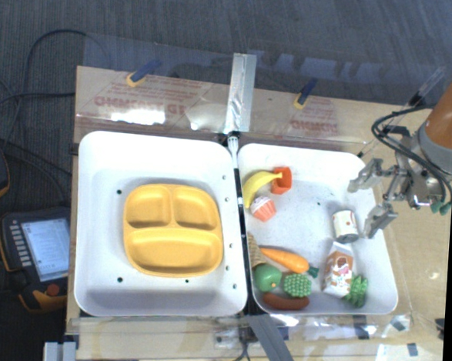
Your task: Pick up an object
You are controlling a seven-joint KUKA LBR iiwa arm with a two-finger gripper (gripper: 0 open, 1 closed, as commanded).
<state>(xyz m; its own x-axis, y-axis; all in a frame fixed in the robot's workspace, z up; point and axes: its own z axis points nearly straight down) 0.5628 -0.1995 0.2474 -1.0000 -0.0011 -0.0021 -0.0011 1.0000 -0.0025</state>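
Observation:
My gripper [370,200] hangs over the right edge of the right bin [318,161], its two grey fingers spread apart and open with nothing between them. Just left of the lower finger lies a small white can [345,224]. Below the can sits a printed packet [338,272] beside a green leafy toy [356,289]. A banana [257,183], an orange cup [282,179] and a pink cupcake [263,209] cluster at the bin's upper left. Along the front lie a carrot [284,259], a green round fruit [265,277], a broccoli [297,284] and a red sausage [285,301].
The left bin [104,160] holds a yellow divided tray [174,228]. A metal post [241,92] stands behind the seam between the bins. Cables and a handheld pendant [36,251] lie left of the bench. The arm's cables loop above the gripper.

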